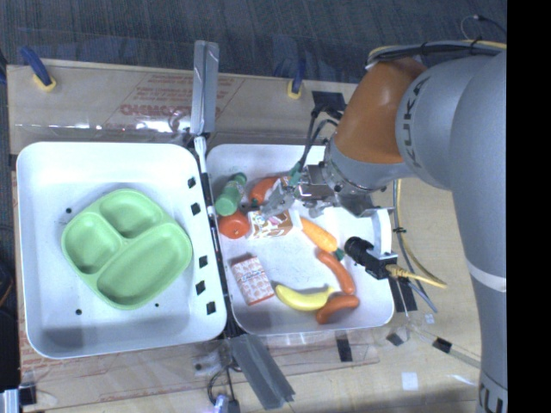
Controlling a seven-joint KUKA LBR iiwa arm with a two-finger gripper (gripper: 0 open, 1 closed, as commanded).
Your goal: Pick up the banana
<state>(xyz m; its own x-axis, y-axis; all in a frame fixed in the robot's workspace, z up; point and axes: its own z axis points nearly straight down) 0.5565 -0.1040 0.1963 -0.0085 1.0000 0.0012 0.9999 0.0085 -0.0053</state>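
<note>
You are looking down on a pale wooden desk (103, 101) printed with faded red lettering near its far edge. Blue clamps (36, 67) grip that edge at the left and near the middle. Beyond the desk lies dark blue-grey carpet (258, 11) with a fine ribbed texture.

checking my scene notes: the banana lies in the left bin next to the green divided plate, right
No. In the camera view the banana lies in the right bin, near its front edge beside the hot dog. The green divided plate sits in the left bin.
</note>
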